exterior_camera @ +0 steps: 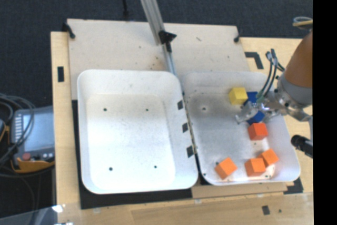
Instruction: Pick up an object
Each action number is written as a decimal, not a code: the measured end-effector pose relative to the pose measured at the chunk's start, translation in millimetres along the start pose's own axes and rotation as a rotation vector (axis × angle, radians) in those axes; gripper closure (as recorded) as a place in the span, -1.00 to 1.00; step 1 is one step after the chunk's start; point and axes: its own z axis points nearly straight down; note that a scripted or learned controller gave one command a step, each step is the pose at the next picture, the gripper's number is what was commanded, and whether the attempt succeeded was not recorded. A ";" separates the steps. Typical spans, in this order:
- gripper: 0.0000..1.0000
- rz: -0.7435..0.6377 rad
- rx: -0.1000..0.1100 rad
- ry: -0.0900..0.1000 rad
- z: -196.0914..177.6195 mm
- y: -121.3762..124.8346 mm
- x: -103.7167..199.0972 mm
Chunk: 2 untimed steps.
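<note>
In the right bin (pixel 210 113) my gripper (pixel 251 115) reaches in from the right, low over the bin floor near its upper right part. A yellow block (pixel 238 95) lies just up-left of it. A blue piece (pixel 254 98) sits next to the yellow block, partly behind the gripper's metal parts. An orange block (pixel 257 130) lies just below the gripper. Three more orange blocks rest near the bin's front edge: one at the left (pixel 227 167), one in the middle (pixel 255 166) and one at the right (pixel 270 156).
The left bin (pixel 131 129) stands beside the right one, with a raised rim between them. A slanted aluminium rail (pixel 150 2) rises behind the bins. A control pendant (pixel 31 134) with cables lies off the bench at the left.
</note>
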 end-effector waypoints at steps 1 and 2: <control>-1.00 0.000 -0.011 -0.007 53.2 -0.9 -11.6; 1.00 0.006 -0.018 -0.006 38.7 1.2 -11.9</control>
